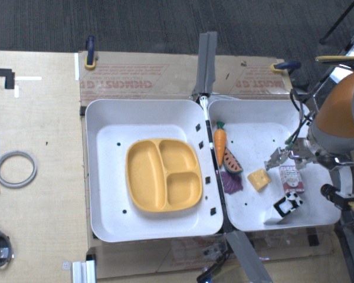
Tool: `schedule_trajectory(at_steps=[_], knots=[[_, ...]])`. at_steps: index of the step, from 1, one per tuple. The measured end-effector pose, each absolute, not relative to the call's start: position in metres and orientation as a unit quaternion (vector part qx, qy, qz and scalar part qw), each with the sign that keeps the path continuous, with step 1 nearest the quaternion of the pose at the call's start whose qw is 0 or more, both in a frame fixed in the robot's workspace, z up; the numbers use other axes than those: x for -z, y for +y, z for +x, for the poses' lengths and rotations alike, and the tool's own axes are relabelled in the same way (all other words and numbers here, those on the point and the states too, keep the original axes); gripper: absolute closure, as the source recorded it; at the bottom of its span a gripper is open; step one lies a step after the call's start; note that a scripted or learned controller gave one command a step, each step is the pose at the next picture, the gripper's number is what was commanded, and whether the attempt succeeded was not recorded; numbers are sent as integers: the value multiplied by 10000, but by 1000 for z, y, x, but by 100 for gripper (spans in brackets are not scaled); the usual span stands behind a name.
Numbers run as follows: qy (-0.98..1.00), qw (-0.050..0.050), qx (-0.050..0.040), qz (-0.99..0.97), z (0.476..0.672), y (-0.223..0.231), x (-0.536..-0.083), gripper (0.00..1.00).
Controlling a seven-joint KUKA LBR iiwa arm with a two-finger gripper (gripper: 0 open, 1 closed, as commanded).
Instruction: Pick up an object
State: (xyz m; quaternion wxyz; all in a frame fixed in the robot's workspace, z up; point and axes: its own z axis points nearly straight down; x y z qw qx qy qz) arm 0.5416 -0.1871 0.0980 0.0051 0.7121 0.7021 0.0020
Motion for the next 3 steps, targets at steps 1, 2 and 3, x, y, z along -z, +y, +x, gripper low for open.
schedule_trajectory(at_steps=[1,2,3], knots=[[5946,60,-43,8040,572,-122,-99,0],[5945,61,-43,8040,572,-122,-98,0],[5221,60,-51,8528,501,-117,-98,0]])
